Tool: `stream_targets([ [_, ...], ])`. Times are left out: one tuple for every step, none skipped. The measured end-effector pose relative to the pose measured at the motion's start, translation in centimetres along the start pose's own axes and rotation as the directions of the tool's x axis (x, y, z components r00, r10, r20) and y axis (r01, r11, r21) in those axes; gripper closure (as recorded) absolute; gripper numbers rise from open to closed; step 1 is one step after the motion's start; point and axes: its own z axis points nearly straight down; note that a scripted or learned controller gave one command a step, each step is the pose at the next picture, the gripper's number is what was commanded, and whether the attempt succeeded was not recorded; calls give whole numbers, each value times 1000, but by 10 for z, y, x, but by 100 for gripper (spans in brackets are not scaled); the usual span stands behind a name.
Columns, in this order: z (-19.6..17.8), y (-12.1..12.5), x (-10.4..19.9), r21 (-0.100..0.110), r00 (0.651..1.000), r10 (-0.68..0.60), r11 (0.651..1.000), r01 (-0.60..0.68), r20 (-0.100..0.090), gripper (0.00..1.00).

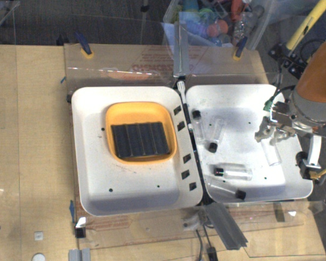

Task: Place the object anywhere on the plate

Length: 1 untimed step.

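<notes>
While the arm (pixel 315 91) reaches in from the right, its gripper (pixel 271 132) hangs over the right side of the right bin (pixel 250 105), close to that bin's right wall. From this angle I cannot tell whether the claw is apart or together, nor whether anything is in it.

Right bin contents: several clear vials with black caps.
- One clear vial (pixel 271 155) lies just below the gripper; contact between them is unclear.
- A second vial (pixel 214 130) lies near the bin's left side, tilted, its black cap toward the front.
- A third vial (pixel 234 173) lies crosswise nearer the front.
- A fourth vial (pixel 224 190) rests along the front rim, its cap at the right end.
- A small black piece (pixel 196 113) sits near the divider, at the back left.

Left bin (pixel 87 145): an orange plate (pixel 138 109) sits roughly centred, slightly toward the back. A dark ribbed slab (pixel 140 139) lies flat on the plate, filling most of its floor. Vials and plate are well apart, in separate bins.

Behind the bins stands a clear tote (pixel 223 7) of coloured items. Blue clamps (pixel 86 49) hold the back panel.
</notes>
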Motion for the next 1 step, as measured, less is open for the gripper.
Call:
stream_targets([
  [-3, 46, 14, -1, 999, -41, 999, 41, 0, 100],
])
